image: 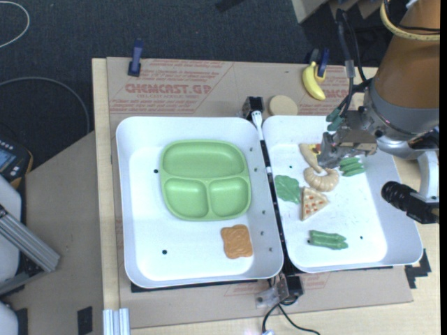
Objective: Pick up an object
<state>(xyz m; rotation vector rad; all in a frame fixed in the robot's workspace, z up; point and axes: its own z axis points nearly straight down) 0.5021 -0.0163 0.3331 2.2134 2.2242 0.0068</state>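
Two white bins sit side by side on my counter (105, 187): the left bin (136, 208) holds a green tray (204, 179) and an orange cookie (237, 241), and the right bin (370, 229) holds everything I might pick. My tool (334, 152) is low over the upper part of the right bin, right above a crowded cluster (a pale curled shrimp (323, 180), a tan piece (308, 152) just behind it, and a green pod (351, 167) touching the tool's right side). Whether my tool is apart or together I cannot tell, because the wrist hides its tips, and I see nothing held between them. A green leaf (286, 188) and a pizza slice (313, 203) lie just beside the shrimp, and a second green pod (327, 239) lies well apart nearer the front. My worry is the crowding: closing here could catch two pieces at once, or pinch only an edge of the shrimp so it slips free on the lift. Its rounded shape may also squirt sideways, nudging the slice or leaf. A banana (313, 82) rests outside, on the counter behind the bins.
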